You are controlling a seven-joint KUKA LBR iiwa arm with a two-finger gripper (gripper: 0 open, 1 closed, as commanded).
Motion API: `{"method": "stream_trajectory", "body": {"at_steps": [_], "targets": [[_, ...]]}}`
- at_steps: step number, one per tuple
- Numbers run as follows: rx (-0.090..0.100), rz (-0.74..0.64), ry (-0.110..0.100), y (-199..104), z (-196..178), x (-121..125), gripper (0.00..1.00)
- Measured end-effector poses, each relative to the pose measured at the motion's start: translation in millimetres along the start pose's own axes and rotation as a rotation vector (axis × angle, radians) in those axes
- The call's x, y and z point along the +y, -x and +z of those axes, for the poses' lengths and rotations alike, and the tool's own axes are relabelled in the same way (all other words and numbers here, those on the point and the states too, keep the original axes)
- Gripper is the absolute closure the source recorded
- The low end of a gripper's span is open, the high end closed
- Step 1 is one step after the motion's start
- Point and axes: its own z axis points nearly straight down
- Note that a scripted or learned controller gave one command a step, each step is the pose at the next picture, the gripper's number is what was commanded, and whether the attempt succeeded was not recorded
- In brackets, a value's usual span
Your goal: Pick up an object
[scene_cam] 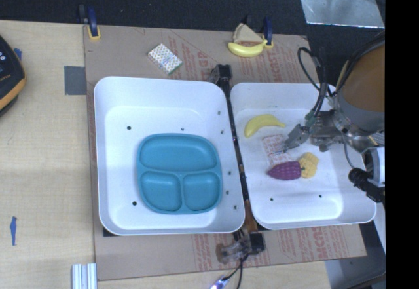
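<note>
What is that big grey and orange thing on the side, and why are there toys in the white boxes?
That is a robot arm. A camera above the bench looks down on it. Its end effector, the part that grabs, is low over the right white bin, close to a small pink packet. Nothing shows between its fingers. In that bin lie a yellow banana, a purple toy and a small yellow toy. The left bin holds a blue plate with sections. The robot is meant to pick something up.
</note>
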Motion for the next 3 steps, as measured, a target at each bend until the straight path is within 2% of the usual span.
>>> {"method": "stream_trajectory", "body": {"at_steps": [1,2,3], "targets": [[0.0,0.001,-0.001,-29,100,-21,0.0],[0.0,0.0,-0.001,-31,100,-48,0.0],[0.0,-0.003,-0.003,-31,91,-48,1.0]]}}
